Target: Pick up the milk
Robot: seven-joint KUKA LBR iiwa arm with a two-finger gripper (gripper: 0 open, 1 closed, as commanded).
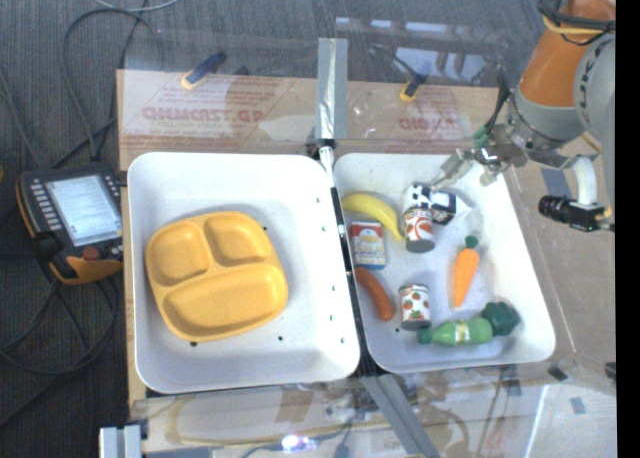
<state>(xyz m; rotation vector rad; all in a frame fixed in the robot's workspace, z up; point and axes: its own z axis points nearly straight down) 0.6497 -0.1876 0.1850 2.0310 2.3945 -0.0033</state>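
Milk (436,203): lies tipped, just below-left of tool (472,161); long axis left-right. Tool: open, holding nothing.

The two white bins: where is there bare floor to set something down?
Left white bin: bare strips all around the yellow compartment tray, widest along the near edge. Right white bin is crowded with the milk carton, cans, yellow banana and orange carrot; bare only along its far right wall, under the gripper.

Grey arm (600,76) with broad orange wrist band
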